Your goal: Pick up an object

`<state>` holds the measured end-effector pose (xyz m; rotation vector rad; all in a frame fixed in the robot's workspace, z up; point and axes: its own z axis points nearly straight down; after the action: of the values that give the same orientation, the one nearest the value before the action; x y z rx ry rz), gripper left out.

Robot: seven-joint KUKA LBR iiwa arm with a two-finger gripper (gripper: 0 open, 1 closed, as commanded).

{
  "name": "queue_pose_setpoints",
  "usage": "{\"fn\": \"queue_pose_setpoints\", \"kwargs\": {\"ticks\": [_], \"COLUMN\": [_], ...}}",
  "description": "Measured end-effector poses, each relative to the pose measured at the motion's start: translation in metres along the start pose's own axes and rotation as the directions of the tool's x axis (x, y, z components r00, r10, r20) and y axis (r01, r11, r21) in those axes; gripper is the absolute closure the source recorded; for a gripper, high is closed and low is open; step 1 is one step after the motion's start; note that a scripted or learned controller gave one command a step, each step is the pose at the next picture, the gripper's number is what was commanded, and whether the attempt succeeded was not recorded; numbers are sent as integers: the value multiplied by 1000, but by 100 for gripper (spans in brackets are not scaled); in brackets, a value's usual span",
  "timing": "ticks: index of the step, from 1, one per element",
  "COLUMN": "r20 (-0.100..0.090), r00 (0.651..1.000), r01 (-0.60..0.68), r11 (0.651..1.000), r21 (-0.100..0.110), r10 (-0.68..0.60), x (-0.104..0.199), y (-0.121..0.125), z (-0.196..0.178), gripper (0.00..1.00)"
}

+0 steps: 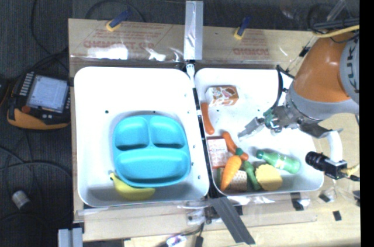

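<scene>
A: Hovering over the right bin (266, 79), is the gripper (252, 127) at the approach step?

B: I'd judge so. It hangs above bare floor, nothing between its fingers, which look slightly spread.

A: Where are the objects?

B: Heaped at the bin's near edge: carrot (231, 168), green bottle (279, 160), yellow block (269, 176). A packet (222, 96) lies apart, toward the far wall.

A: Next move?

B: Choose one, centre over it, descend.

A: The arm (324, 79)?

B: It reaches in from the right, wrist angled down-left.

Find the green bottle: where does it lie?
The green bottle lies in the right bin, near its front right corner, just right of the carrot and above a yellow block.
</scene>
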<state>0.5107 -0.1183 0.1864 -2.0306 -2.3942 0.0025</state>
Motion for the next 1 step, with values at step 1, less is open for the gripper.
{"fn": "queue_pose_setpoints", "kwargs": {"ticks": [1], "r20": [9], "r00": [995], "r01": [101], "r11": [995], "r21": [-20], "r10": [-101], "x": [13], "y": [-17], "z": [85], "gripper": [0]}}
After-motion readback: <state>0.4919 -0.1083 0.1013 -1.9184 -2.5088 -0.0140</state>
